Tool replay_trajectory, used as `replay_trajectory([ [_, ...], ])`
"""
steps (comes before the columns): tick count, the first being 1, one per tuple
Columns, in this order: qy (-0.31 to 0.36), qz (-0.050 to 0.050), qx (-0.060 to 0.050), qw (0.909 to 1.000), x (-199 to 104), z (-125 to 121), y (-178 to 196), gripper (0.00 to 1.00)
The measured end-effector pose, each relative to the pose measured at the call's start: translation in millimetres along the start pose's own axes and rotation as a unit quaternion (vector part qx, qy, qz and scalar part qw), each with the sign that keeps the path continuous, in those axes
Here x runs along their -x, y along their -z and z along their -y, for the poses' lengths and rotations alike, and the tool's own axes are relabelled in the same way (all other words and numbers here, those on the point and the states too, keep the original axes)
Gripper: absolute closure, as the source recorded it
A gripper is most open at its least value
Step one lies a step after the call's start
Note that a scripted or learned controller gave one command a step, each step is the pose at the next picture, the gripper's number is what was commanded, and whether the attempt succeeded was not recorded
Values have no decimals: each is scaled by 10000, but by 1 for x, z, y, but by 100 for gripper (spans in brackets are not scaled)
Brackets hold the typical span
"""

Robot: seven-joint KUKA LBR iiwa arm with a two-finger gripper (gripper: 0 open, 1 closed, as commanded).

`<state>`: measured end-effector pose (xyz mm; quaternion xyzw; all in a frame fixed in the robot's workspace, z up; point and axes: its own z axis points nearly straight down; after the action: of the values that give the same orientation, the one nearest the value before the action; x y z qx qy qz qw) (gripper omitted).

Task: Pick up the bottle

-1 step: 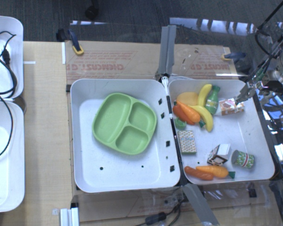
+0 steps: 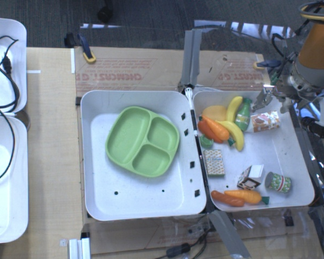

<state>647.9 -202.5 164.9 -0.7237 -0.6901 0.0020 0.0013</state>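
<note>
The pincer [image 2: 274,97] hangs at the right bin's [image 2: 302,161] two o'clock corner; whether it is wide or narrow cannot be told. Just off at its nine o'clock, the green bottle [image 2: 243,114] lies against the banana [image 2: 235,124], with a carrot [image 2: 213,129] beyond. The left bin [image 2: 97,161] bears a green plate [image 2: 143,141].

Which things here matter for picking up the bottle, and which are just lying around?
Belongs to the job:
- green bottle, far end of the right bin, beside the banana
- gripper, just right of the bottle

Lying about:
- banana
- two carrots
- cracker box
- small carton
- cup on its side
- green divided plate in the left bin
</note>
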Motion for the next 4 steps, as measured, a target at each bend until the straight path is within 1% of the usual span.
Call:
replay_trajectory([
  [1,167,8,28,9999,-19,-11,-73,0],
  [2,-930,-6,3,9957,-70,28,-74,0],
  [3,-1238,-7,-7,9923,-61,130,-76,0],
  [4,-1598,0,5,9871,-38,43,-50,0],
])
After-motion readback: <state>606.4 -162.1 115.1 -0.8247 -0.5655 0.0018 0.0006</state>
